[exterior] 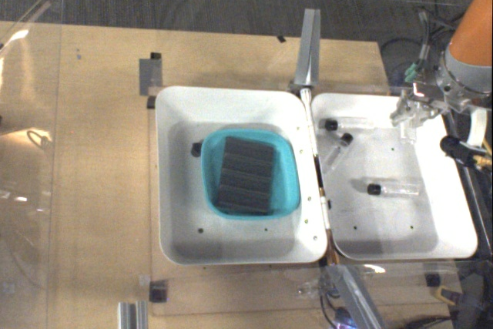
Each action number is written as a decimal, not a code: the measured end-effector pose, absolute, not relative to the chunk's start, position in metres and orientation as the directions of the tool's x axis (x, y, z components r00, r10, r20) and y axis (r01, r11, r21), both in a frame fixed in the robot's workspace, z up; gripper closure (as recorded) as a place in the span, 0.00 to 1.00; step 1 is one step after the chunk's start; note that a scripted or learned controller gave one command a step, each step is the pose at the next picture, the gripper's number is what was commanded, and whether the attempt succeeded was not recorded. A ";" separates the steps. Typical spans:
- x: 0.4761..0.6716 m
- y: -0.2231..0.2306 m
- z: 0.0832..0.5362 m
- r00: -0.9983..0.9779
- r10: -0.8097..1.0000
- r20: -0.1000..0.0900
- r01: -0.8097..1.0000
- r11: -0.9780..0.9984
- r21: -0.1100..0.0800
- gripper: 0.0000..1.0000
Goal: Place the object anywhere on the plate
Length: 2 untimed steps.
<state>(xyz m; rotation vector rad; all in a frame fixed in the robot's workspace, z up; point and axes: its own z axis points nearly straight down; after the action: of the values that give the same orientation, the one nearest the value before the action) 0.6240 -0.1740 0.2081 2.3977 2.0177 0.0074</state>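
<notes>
At the bottom of the frame, some metal fittings [347, 300] stand under the seam between the two bins, and they are cut off by the lower edge. Just above, in the lower centre, the left bin [177, 235] holds the teal plate [286, 189], and a dark ridged block [246, 175] already lies flat on the middle of the plate, well inside its rim. So I judge that the placing step is done, or very near to done, if this block is the object that is meant; the task sentence does not name it. A small dark thing [196, 149] sits just beside the plate on its left, too small to identify. To the right of centre, the right bin [454, 243] contains three clear tubes with dark caps [391, 188], which are hard to make out against the white floor. Further up, at the right edge of the frame, the gripper [412, 110] hangs over the upper right corner of that bin, with nothing visible between its fingers; they look slightly apart, but the view is blurred there. The arm [474, 50] is mostly cut off. The next move probably calls only for the arm to stay away from the plate.
</notes>
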 end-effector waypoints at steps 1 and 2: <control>0.608 -0.126 0.181 0.082 0.997 0.000 0.997 -0.082 0.006 1.00; 0.574 -0.056 0.212 -0.116 0.993 -0.001 0.993 0.116 0.007 1.00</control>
<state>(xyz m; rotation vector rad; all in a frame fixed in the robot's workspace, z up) 0.5744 -0.0555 0.2122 2.0847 2.3434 0.0076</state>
